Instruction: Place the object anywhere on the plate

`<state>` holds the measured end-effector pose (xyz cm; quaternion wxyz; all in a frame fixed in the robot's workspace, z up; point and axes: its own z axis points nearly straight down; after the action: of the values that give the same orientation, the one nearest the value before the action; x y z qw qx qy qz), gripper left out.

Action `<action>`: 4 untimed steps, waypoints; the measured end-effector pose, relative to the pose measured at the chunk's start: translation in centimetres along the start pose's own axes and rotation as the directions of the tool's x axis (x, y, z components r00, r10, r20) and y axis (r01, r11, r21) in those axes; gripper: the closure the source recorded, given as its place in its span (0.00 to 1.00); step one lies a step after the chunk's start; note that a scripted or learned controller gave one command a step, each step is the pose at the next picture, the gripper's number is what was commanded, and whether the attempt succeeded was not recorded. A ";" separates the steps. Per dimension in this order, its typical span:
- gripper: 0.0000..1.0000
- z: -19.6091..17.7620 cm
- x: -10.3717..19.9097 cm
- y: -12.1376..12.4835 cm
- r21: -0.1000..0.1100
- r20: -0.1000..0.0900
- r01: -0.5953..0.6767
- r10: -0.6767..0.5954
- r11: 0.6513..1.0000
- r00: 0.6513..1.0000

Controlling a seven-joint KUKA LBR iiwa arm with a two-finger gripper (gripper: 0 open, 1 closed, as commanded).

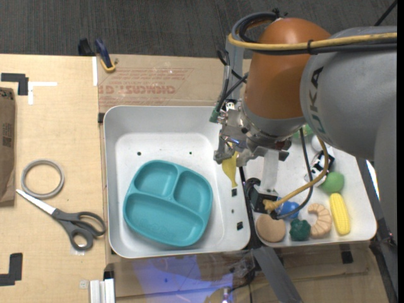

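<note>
At the far left of the frame, on the wooden bench, lie a roll of tape point(42, 177) and, just below it, a pair of scissors point(66, 219); neither concerns me. Next comes the left bin point(158, 128), with the teal plate point(168, 201) lying in its lower middle, three compartments, nothing on it. Moving right, my claw point(231, 160) hangs over the bin's right edge, above and right of the plate. A yellow thing, which I take for a banana point(230, 169), hangs between my fingers, so I am closed on it and it is off the floor of either bin. Further right, the second bin point(366, 169) holds a green ball point(332, 182), a corn cob point(340, 213), a shrimp point(320, 220) and a few others. I judge the carry is under way. Next I must travel down-left until the banana is over the plate, lower, then let go.
</note>
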<state>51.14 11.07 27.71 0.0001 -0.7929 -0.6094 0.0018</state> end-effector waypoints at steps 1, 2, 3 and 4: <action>1.00 0.4 6.0 -5.1 0.002 0.001 -0.039 0.039 0.999 0.999; 1.00 -5.2 10.5 -6.3 -0.001 0.001 0.448 -0.448 0.894 0.894; 0.00 -5.2 10.5 -6.3 -0.001 0.002 0.448 -0.448 0.894 0.894; 0.00 -15.4 5.1 -4.8 -0.001 0.001 0.399 -0.399 0.917 0.917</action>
<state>47.84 17.31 43.06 -0.0005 -0.6521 -0.7581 0.0017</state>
